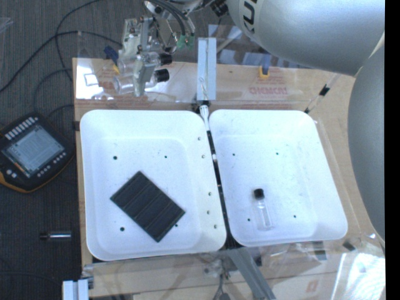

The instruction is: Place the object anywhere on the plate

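Tool point(139, 83): grip state unclear. Small clear vial point(262, 211) with black cap lies in right bin point(312, 167).

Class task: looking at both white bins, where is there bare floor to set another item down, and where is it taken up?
Left bin: bare along the far wall and left side; the dark plate fills the near middle. Right bin: bare over the far half and right side; the small vial lies near the front centre. The gripper hangs beyond the left bin's far edge.
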You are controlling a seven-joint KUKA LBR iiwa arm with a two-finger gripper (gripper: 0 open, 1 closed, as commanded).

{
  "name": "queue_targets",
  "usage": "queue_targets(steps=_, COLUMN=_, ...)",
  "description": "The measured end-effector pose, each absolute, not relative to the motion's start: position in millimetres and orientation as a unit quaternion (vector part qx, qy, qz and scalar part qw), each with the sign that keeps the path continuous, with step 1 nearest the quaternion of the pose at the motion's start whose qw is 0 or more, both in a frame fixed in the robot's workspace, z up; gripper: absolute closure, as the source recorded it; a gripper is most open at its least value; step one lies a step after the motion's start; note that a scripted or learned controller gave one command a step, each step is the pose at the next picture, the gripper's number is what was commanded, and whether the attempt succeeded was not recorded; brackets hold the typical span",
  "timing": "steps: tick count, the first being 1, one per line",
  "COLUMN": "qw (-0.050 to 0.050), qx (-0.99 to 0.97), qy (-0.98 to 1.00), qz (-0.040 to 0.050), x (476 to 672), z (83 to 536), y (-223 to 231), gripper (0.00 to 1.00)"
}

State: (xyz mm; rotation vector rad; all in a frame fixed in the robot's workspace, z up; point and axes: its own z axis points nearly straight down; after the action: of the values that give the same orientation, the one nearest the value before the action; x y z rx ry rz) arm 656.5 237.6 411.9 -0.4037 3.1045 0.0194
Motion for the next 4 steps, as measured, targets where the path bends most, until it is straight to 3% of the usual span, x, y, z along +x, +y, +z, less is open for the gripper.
queue_targets(steps=4, qw=0.012, qx=-0.13, qy=0.991, qz=0.0146, x=658.2, z=451.1, y=242.8, gripper=1.0)
